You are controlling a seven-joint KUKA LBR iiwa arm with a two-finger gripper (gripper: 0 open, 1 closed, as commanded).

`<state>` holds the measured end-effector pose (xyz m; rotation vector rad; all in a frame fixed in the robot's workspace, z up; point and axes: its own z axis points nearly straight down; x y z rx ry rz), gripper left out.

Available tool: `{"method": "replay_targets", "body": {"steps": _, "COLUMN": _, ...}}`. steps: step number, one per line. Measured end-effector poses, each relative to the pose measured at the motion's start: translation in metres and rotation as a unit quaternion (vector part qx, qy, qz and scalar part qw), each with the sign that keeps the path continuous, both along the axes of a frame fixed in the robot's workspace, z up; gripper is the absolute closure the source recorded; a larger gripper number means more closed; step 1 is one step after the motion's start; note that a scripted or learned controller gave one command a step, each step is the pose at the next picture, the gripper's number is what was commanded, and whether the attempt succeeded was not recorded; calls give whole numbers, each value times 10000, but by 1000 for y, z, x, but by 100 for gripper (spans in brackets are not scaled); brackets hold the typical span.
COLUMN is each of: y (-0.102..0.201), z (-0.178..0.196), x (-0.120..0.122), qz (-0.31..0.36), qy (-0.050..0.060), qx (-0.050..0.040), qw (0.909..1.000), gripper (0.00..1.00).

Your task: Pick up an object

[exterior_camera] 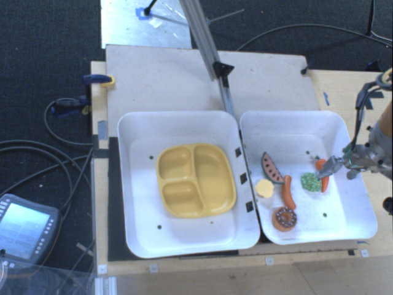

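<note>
The right bin (344, 128) holds several toy foods: a watermelon slice (271, 168), a yellow round piece (264, 188), a red sausage (287, 192), a brown donut (284, 218), a green broccoli clump (311, 182) and an orange carrot (323, 178). My gripper (330, 166) reaches in from the right edge and sits low over the carrot's upper end, just right of the broccoli. The carrot's top is partly hidden by the gripper.
A yellow divided plate (196, 180) lies in the left bin (138, 165). A grey pole (202, 32) slants across the back down to the bins' divider. Cables and a handheld pendant (21, 226) lie off the bench at left.
</note>
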<state>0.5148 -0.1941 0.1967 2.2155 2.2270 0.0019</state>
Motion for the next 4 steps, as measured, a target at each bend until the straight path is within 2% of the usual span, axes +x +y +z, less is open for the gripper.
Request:
{"method": "replay_targets", "body": {"steps": 1, "y": 0, "z": 0, "x": 0, "qz": -11, "qy": -2, "qx": -1, "qw": 10000, "gripper": 0}}
{"method": "replay_targets", "body": {"steps": 3, "y": -4, "z": -108, "x": 1, "qz": -21, "qy": 20, "qx": 3, "qw": 10000, "gripper": 0}}
{"method": "replay_targets", "body": {"steps": 4, "y": -5, "z": -95, "x": 3, "qz": -24, "qy": -11, "qx": -7, "qw": 10000, "gripper": 100}}
